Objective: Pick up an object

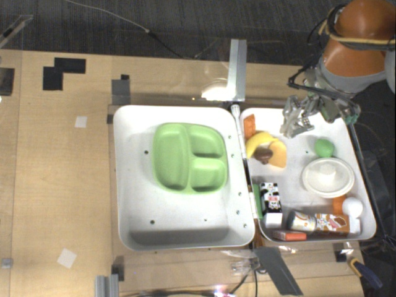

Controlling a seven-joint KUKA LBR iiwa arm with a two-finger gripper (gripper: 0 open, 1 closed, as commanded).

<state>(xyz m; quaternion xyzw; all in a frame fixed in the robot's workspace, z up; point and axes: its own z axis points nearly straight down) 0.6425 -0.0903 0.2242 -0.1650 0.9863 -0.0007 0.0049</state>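
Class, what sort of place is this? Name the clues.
Probably a robotics lab test bench: two shallow white bins on a wooden bench, a grey, orange-banded robot arm, and assorted toy items.

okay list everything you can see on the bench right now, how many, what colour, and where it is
white bins: two, white, side by side on the bench.
divided plate: one, green, middle of the left bin.
banana: one, yellow with a dark spot, upper left of the right bin.
orange piece: one, orange, against the right bin's left wall above the banana.
small ball: one, green, upper right of the right bin.
bowl: one, white, right side of the right bin.
small carton: one, black and white, lower left of the right bin.
bottle: one, lying down along the right bin's front wall.
end effector: one, grey metal, over the right bin's upper part.
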